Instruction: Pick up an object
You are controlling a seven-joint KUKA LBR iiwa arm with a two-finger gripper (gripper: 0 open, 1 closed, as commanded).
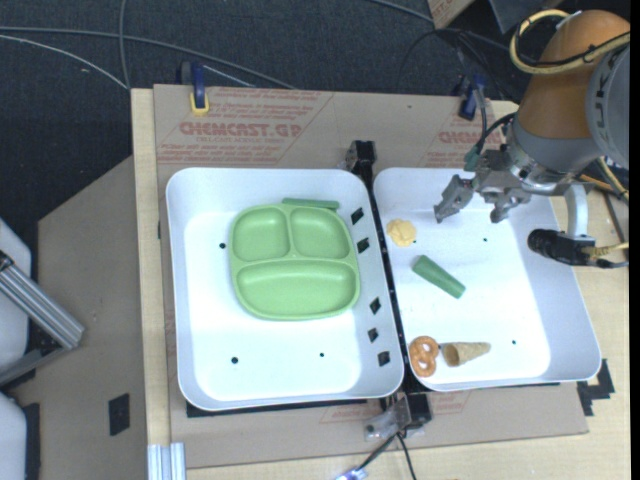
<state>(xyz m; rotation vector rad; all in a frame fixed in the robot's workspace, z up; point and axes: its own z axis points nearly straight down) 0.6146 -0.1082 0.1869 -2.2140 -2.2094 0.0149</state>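
Gripper (468, 212) hangs over the far part of the R bin (560, 363), arm coming in from the right w/ the orange band above the wrist. Jaws stand spread wide, one finger (446, 201) to the left, the other to the right; nothing sits btwn them, only bare white bin floor shows in the gap.

Objs in the R bin, all apart from the jaws:
- small yellow piece (401, 232): closest one, just left of and slightly nearer than the left finger, close to the bin's left wall. Not touching the finger.
- green cylinder (439, 276): lies flat on a diagonal, mid-bin, nearer than the gripper and a bit left of the gap. Separate from the yellow piece.
- pretzel (424, 355) and tan cone (467, 351): side by side at the near edge of the bin, pretzel on the left, cone lying on its side w/ its tip pointing right. They look to be touching or nearly so; can't tell which. Both well apart from the gripper.

L bin (190, 298) holds a green divided plate (294, 262), 3 compartments, sitting approx. centre, w/ a thin green strip (312, 204) at its far edge.

Both bins rest on a brown board (270, 128) w/ red lettering, a blue clamp (200, 88) at its far left corner.
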